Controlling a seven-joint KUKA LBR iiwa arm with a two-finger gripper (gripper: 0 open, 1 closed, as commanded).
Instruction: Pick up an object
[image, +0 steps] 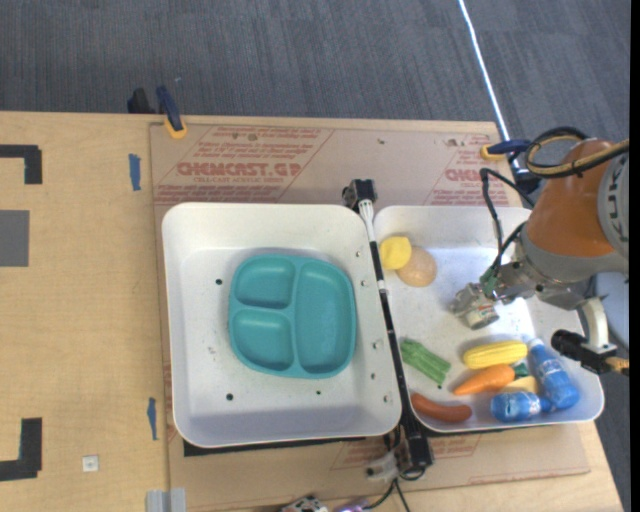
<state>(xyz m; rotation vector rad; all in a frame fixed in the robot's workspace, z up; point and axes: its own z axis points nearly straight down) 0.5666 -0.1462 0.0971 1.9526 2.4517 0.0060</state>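
Gripper (478, 303) poised above right bin (455, 255); finger state cannot be told.
Crowded toys, corn (495, 353) and carrot (486, 379), could be nudged aside, and a grasp missed.

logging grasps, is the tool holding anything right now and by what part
Nothing is held. The tool hangs over bare floor of the right bin, apart from the toy food.

Single fixed camera above bench (80, 300), looking down at slant, moderate distance, both bins (190, 330) framed
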